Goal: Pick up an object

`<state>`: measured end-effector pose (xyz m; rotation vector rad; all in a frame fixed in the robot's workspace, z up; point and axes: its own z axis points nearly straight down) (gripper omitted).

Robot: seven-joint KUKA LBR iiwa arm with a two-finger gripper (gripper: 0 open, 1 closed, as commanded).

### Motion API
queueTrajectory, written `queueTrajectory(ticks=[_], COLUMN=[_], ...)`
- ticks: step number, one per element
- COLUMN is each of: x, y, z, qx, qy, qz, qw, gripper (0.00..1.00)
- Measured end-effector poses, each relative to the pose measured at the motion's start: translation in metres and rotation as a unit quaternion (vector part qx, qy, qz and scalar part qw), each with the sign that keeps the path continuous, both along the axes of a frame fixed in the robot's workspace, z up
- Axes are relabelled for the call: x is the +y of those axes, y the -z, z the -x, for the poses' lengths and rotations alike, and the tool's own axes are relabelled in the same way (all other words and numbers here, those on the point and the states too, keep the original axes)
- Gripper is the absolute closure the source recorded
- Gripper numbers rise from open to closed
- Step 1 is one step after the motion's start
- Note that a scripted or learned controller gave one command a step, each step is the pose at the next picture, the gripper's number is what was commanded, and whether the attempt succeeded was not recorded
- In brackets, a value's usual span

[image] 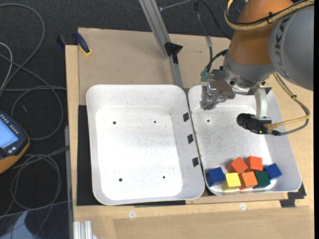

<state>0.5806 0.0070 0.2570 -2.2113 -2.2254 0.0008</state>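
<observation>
A cluster of small cubes lies at the near end of the right bin [279,133]: two orange cubes [246,165], a yellow one [233,179], a dark green one [262,178] and two blue ones [215,175] at the cluster's ends. My gripper [208,102] hangs over the far left part of the right bin, well away from the cubes. Nothing shows between its fingers.
The left bin [137,143] sits beside the right one, with black clips along the shared edge. A slanted metal rail [159,29] rises behind the bins. Cables and a handheld pendant [10,138] lie off the bench at left.
</observation>
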Motion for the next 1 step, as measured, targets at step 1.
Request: queueTrajectory(ticks=[1], x=[0.0633], y=[0.011], z=[-0.0068], qx=[-0.001], qy=[-0.001], qz=[-0.0001], qw=[1.0], gripper=[1.0])
